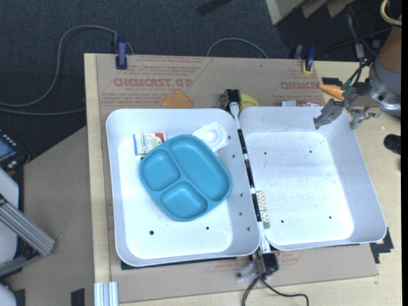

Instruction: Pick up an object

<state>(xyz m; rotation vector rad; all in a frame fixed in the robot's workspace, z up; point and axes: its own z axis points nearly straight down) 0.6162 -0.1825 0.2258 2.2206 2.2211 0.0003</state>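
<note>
arm cut by right edge, small carton partly under blue tray

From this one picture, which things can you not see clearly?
- Small carton: the blue divided plate covers its lower part; print too small to read.
- White cup: partly behind the plate's rim.
- Gripper: fingers too small and blurred.
- Arm: cut off by the right edge.

Bench: brown board top, printed lettering. Two white bins side by side on it, left bin, right bin, rims touching.
</note>
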